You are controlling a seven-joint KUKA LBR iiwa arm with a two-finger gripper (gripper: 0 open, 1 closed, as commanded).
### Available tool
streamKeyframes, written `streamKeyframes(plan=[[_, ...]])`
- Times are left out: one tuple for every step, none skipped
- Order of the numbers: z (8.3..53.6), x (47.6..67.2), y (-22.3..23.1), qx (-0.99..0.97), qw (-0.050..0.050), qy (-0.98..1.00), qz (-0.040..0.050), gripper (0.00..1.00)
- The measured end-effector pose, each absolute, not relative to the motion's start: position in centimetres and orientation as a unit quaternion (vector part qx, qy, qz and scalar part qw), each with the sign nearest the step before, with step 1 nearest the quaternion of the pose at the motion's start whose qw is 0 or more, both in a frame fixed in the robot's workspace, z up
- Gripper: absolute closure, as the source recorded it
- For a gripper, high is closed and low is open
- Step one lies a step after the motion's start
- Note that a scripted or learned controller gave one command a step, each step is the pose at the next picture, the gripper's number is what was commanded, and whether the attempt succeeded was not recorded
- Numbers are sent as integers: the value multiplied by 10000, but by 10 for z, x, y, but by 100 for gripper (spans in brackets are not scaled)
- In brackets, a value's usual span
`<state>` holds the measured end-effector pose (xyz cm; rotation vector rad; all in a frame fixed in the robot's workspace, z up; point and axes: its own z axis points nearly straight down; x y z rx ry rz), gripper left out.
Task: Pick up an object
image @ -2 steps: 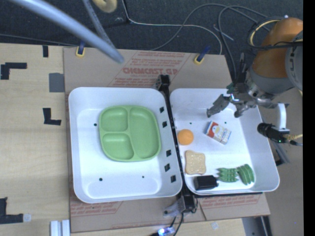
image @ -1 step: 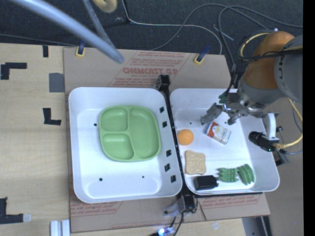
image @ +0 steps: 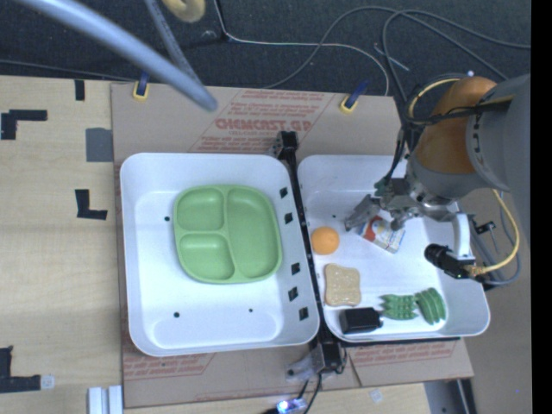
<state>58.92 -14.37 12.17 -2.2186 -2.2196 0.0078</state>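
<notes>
One small red-and-white packet (image: 384, 232), crumpled, under jaws (image: 379, 214), grip state unclear

High slanted overhead view; both bins (image: 138, 257)

The divided plate (image: 228, 234) is pale green, the ball (image: 325, 241) orange, the toast (image: 342, 285) tan, the block (image: 360, 320) black; both bins (image: 138, 257) white (cardboard beneath, red-printed).

Arm (image: 483, 136) reaching from right, gripper (image: 379, 214) lowered
</notes>
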Motion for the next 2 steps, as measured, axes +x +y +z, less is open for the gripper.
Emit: streamKeyframes(plan=[[134,591,-142,-7060,10,-7082,8,100],[196,587,-138,-7063,-17,-7079,-15,100]])
